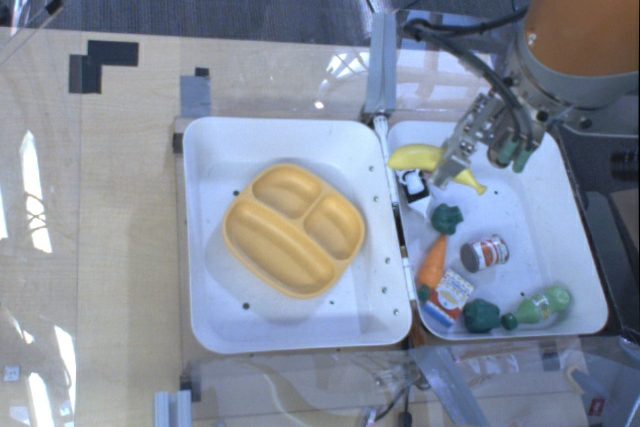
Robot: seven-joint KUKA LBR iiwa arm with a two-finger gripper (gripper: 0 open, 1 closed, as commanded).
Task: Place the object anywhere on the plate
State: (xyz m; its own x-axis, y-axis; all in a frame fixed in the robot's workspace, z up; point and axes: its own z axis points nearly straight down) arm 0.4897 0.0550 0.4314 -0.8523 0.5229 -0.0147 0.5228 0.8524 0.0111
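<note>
A yellow divided plate (293, 230) lies in the left bin (210, 165), with nothing on it. In the right bin (560, 215), a yellow banana (415, 157) rests at the far left corner. My gripper (483, 158) hangs over the far part of the right bin, just right of the banana. It is open with nothing between its fingers. One grey finger (449, 165) reaches down over the banana's right end. The other finger (518, 155) stands apart to the right.
Also in the right bin are a green broccoli piece (446, 217), an orange carrot (432, 263), a small can (485, 253), a printed pouch (452, 293), a dark green item (481, 315) and a green bottle (540, 306). A divider wall (396, 215) separates the bins.
</note>
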